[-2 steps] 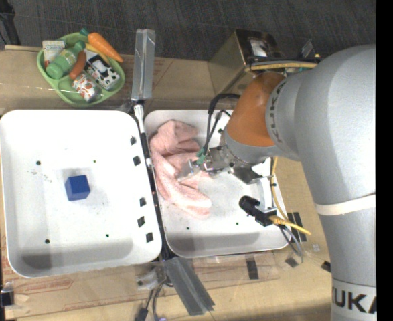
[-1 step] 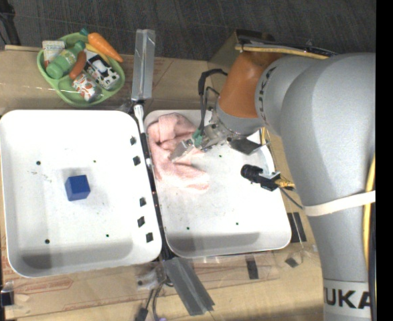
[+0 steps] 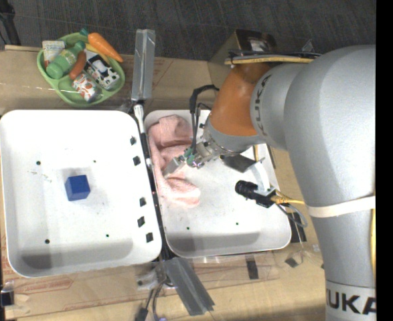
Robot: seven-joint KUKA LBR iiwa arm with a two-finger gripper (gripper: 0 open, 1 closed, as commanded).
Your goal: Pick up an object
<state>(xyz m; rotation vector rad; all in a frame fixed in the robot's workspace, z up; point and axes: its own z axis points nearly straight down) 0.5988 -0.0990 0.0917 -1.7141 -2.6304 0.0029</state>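
The pink cloth [image 3: 173, 162], soft and light, lies bunched under the end effector [image 3: 180, 164]; a raised fold should be pinched. Whether the end effector is apart or together cannot be told.

A pale pink cloth [image 3: 173, 159] lies crumpled in the right white bin [image 3: 250, 236], while a single blue cube [image 3: 77, 186] sits in the left white bin [image 3: 22, 179]. The arm [image 3: 317, 132] is silver-grey with an orange band [image 3: 235, 105] above the wrist. Beyond the bins, a light green bowl [image 3: 52, 82] holds an orange carrot [image 3: 104, 45], a green bottle [image 3: 62, 63] and a black-and-white patterned carton [image 3: 106, 72]. The bench [image 3: 69, 283] is tan brown, the floor [image 3: 183, 5] dark grey.
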